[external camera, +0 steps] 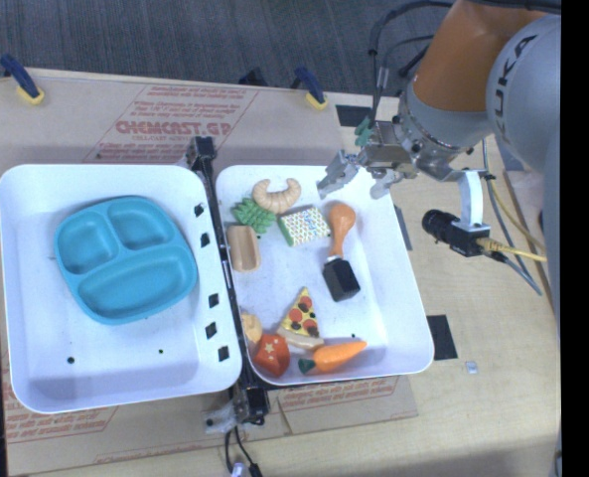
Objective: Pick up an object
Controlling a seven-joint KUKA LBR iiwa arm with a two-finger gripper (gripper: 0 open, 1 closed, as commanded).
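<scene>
Progress on the task looks close to zero: nothing has been lifted yet, as far as the camera view shows. The gripper hangs over the rim of the right bin at about one o'clock of that bin, and its two fingers stand spread apart with nothing between them, so it is released and holds no object.

All candidate objects lie inside the right bin. Nearest to the gripper is the orange drumstick toy, just below it, toward six o'clock from the fingers. Beside the drumstick, at nine o'clock, sits a small checkered block, then a croissant and a green leafy piece at the bin's eleven o'clock corner. A wooden cylinder lies along the left wall. A black block rests near the middle, touching the thin end of the drumstick. At the six o'clock side are a pizza slice, a tomato and a carrot, close together.

The left bin carries only a blue divided plate, well apart from the gripper.

What is left, in my judgement, is the whole pick: descend on one object, probably the drumstick because it is nearest, close on it, and raise it clear of the bin.
</scene>
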